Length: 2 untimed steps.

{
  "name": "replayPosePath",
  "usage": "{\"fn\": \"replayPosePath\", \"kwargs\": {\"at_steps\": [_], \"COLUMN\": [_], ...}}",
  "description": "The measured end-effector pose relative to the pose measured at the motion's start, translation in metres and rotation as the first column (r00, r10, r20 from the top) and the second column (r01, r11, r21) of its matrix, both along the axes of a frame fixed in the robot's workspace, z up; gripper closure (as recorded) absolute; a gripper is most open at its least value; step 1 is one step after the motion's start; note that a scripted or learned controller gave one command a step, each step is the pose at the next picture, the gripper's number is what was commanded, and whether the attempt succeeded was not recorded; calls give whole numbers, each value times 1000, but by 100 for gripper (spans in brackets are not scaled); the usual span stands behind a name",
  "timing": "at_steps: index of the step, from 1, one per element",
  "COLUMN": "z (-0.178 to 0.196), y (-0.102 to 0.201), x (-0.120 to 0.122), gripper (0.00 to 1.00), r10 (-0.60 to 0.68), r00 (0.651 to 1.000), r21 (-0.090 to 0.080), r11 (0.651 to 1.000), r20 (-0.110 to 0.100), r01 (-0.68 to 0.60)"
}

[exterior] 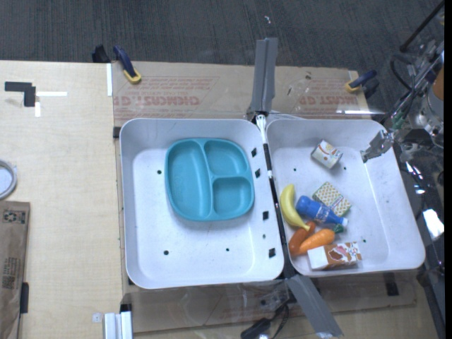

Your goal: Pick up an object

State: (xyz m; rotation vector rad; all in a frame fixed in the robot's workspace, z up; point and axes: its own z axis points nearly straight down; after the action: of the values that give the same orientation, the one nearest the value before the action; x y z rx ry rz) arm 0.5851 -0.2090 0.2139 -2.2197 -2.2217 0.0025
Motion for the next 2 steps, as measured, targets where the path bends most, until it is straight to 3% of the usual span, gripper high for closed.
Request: {"fn": "replayPosePath", "kwargs": {"at_steps": [1, 2], "z": [-121, -122], "y": [52, 96], "x": [-7, -51], "gripper": [0, 0], "r10": [51, -67], "r00": [999, 998], "r21": [-1, 0], "r11": [999, 998], "r20": [3, 0], "r01": [-51, 67]}}
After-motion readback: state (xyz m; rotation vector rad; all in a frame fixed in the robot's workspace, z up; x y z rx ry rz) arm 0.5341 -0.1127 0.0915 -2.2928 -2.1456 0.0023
